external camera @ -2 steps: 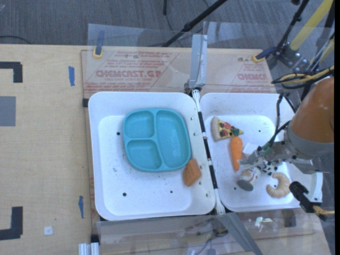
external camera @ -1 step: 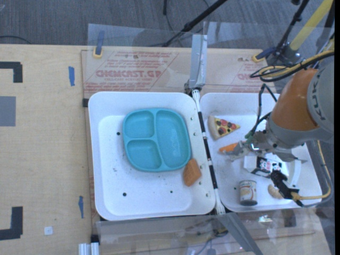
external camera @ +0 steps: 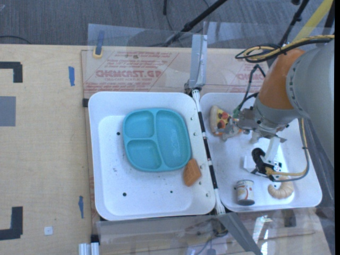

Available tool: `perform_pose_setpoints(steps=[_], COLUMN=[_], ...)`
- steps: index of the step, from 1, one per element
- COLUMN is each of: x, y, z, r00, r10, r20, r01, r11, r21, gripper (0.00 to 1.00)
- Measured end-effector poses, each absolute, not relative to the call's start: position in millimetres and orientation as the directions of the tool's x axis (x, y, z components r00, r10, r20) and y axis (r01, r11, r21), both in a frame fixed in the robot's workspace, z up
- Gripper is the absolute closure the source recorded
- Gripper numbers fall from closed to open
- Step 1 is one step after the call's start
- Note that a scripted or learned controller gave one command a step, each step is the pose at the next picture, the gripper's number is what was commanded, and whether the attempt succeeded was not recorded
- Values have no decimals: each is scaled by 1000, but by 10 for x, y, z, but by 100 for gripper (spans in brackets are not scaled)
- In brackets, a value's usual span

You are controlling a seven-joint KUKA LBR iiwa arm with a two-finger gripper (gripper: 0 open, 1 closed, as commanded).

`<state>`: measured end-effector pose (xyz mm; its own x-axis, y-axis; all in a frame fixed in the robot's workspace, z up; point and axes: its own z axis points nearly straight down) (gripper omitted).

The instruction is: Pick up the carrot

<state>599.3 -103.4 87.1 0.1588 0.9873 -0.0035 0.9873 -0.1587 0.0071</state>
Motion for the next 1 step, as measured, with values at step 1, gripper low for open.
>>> perform_pose_setpoints(steps=[1], x=[6508], y=[-1145], z=[859], r00=[364], r10=[931], r20=[-4], r01=[931], r11=[-364], r21=[-2], gripper=[0])
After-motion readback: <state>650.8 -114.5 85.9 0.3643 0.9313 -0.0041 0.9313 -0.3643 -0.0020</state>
